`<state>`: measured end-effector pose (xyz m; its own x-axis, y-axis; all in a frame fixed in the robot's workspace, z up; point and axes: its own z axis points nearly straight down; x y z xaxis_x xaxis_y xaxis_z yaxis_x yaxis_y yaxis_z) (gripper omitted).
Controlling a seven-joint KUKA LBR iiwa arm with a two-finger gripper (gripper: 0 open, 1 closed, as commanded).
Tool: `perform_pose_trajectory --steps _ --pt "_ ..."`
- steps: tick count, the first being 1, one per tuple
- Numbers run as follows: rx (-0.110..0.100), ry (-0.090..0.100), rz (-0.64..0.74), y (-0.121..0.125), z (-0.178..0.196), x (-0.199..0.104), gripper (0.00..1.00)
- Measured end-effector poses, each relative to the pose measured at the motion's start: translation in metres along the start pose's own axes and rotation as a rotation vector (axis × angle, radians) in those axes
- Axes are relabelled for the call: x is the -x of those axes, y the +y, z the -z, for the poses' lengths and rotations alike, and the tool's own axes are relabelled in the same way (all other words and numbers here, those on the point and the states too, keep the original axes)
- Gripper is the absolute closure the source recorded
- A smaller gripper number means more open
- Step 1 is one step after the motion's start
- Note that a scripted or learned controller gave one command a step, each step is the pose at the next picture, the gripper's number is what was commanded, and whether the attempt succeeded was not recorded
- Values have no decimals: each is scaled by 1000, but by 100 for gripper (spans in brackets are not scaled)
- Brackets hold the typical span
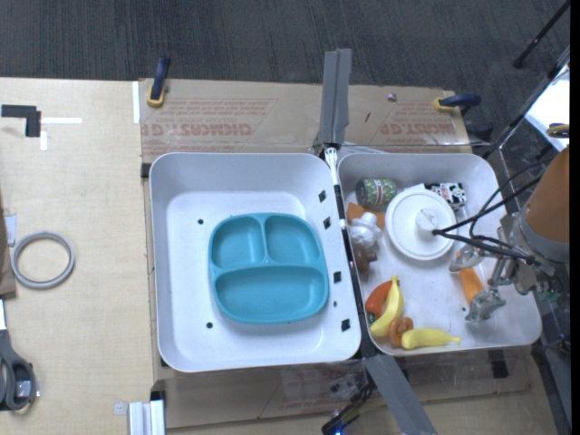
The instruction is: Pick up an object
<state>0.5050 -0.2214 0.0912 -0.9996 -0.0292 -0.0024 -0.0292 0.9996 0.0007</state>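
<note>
Two white bins sit side by side on the bench. The left bin (172, 270) holds a blue divided plate (268, 268) lying flat in its middle. The right bin (471, 166) is crowded: a green can (376, 190) near the back wall, a round white lid (420, 222) beside it, a small black-and-white item (447, 192) at the back, a brown and white toy (363, 236) along the left wall, and a banana (390, 306), a red pepper (375, 299) and a yellow piece (429, 338) towards the front. An orange block (470, 285) lies near the right side. The gripper (480, 284) hangs low over that right side, just above the orange block, with its metal fingers (484, 304) spread apart and nothing between them.
</note>
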Motion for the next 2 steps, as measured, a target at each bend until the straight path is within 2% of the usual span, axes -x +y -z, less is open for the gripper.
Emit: perform_pose_trajectory --steps 1,2 --pt "1 1 -139 16 0 -1 0" --pt "0 -1 -259 13 0 14 0"
